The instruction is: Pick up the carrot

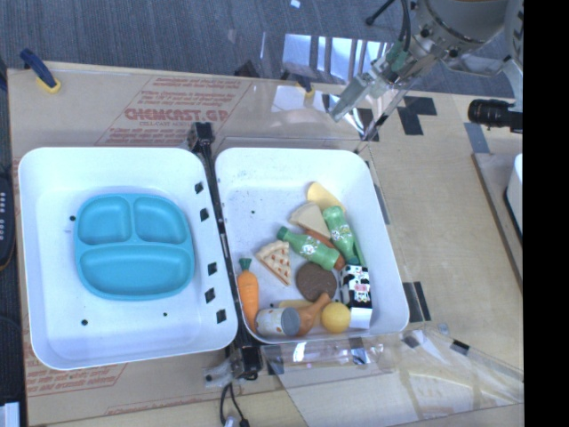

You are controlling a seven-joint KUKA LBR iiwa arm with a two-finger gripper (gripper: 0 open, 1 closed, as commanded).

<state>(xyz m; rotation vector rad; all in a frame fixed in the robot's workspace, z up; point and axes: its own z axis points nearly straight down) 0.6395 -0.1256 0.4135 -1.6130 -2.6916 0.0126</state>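
One carrot point(248, 297) lies lengthwise, green top pointing away; end effector point(356, 114) state unclear.

A blue divided plate point(133, 243) sits in the left bin point(36, 265); two green bottles point(324, 238), a waffle slice point(276, 261) and a lemon point(335, 317) crowd the right bin's point(267, 176) lower part.

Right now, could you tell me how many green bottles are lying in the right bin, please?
2. One green bottle lies mid-bin beside the waffle piece; the other green bottle lies just right of it, nearer the bin's right wall. More could be hidden in the pile.
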